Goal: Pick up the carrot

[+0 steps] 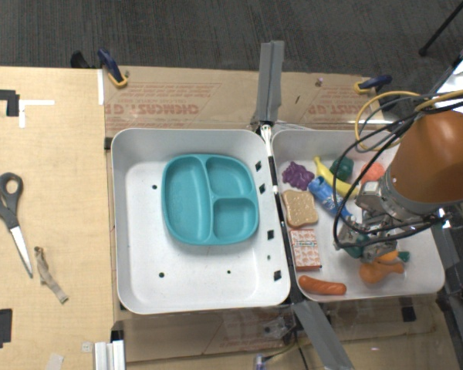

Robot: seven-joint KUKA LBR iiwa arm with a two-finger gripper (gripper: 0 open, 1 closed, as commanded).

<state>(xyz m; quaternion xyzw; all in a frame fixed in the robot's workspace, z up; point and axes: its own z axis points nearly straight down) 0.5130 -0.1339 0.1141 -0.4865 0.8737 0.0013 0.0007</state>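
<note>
1. Two white bins side by side: left bin (131,230), right bin (424,280).
2. Left bin holds a teal divided plate (210,199), three compartments, sitting a bit toward the upper half.
3. Right bin crowded: purple grapes (297,175) at upper left, yellow piece (324,168) and blue item (324,194) just beside them, green item (343,166) further right.
4. Toast slice (299,207) below the grapes, red-and-white box (305,250) right under it, against the bin's left wall.
5. Hot dog sausage (322,286) lying along the front edge of the right bin.
6. Carrot (381,268) in the right bin's lower right area, orange, near the front wall, directly under the tool.
7. Arm (436,156) in from the right, orange band over the right bin, black and yellow cables looped around the wrist.
8. Gripper (374,245) low over the carrot, touching or just above it, can't say which.
9. Jaws hidden by wrist and cables; open or closed can't be told.
10. Scissors (8,210) on the bench well left of the bins.
</note>
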